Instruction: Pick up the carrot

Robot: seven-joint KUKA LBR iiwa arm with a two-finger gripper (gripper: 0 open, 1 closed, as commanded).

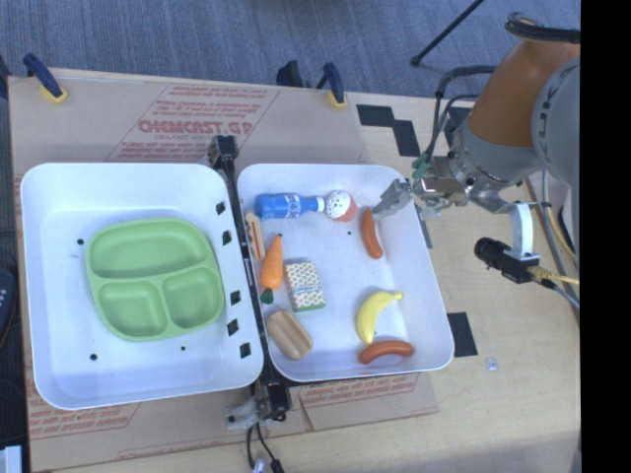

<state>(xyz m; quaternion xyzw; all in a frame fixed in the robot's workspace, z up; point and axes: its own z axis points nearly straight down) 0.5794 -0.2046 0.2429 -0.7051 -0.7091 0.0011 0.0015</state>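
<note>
Two shallow white plastic bins sat side by side on the cardboard-covered bench (197, 116), the left bin (39, 264) holding a pale green three-compartment plastic tray (155, 279) and the right bin (434, 304) holding the loose items. Against the right bin's left wall, at about 9 o'clock from that bin's centre, lay the small orange toy carrot with a green tip (271, 264), lengthwise along the wall with the green end toward 6 o'clock. Touching or just beside it at 3 o'clock was a small patterned block in green and cream (305, 286). At 5 o'clock from the carrot lay a tan bread-roll-shaped toy (289, 334). At 12 o'clock lay a blue and white bottle (288, 205) on its side, with a white and orange ball-shaped toy (339, 205) touching its cap end. Further toward 3 o'clock lay one reddish-orange toy sausage (371, 234), a yellow toy banana (375, 313), and a second reddish-orange sausage (385, 350) near the bin's lower rim.

The two-finger gripper (391, 201) hung over the right bin's upper right corner, at roughly 2 o'clock from the carrot and well apart from it, with the first sausage and the ball toy lying between. Nothing showed between its fingers; whether they were spread or closed could not be told.
</note>
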